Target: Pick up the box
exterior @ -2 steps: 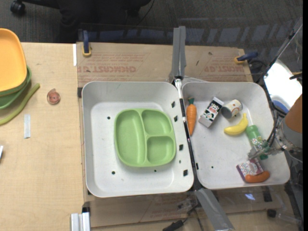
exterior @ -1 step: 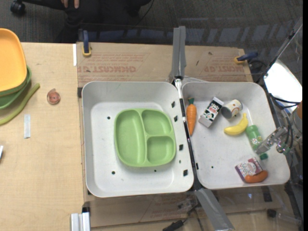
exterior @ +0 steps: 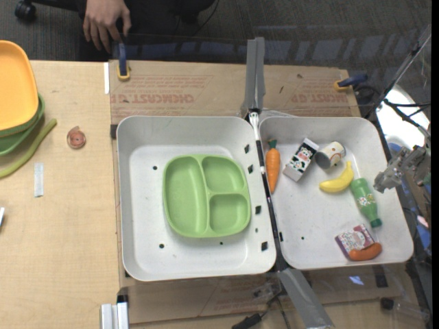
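The box is a small white carton with black cow patches, lying tilted in the upper left part of the right bin. My gripper hangs at the right rim of that bin, roughly 125 pixels right of the box and slightly lower. It is grey and blurred against the background, and nothing is visibly held by it. A green bottle and a banana lie between the gripper and the box.
An orange carrot lies along the right bin's left wall, and a small round can sits beside the box. A pink packet and a sausage lie near the front. The left bin holds a green divided plate. A person's hand is at the top.
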`<state>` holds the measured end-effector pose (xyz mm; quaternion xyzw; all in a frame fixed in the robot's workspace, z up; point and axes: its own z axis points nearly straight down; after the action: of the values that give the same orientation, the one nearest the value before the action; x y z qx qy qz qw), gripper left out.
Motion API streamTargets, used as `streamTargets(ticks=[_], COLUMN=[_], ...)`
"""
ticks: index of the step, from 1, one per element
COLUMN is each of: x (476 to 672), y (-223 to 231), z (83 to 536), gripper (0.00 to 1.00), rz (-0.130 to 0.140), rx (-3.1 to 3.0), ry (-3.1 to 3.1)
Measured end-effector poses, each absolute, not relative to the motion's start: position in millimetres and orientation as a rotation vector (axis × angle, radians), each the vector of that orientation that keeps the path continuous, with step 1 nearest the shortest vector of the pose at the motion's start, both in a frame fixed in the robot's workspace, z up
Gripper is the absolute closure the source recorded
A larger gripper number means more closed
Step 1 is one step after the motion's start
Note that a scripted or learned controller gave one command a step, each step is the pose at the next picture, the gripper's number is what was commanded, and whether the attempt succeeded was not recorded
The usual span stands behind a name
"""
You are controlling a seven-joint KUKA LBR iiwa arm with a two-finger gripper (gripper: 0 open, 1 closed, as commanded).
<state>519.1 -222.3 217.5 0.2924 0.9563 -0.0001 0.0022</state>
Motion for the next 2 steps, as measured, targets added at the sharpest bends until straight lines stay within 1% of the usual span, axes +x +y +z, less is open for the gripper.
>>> streamTargets(ticks=[1, 2], x=[478.3, 478.3], y=[-219.4, -219.5], z=[172.4, 172.4], gripper=[1.0, 0.0], rz=[0.001, 0.001], rx=[0.638, 0.637], ry=[3.075, 3.075])
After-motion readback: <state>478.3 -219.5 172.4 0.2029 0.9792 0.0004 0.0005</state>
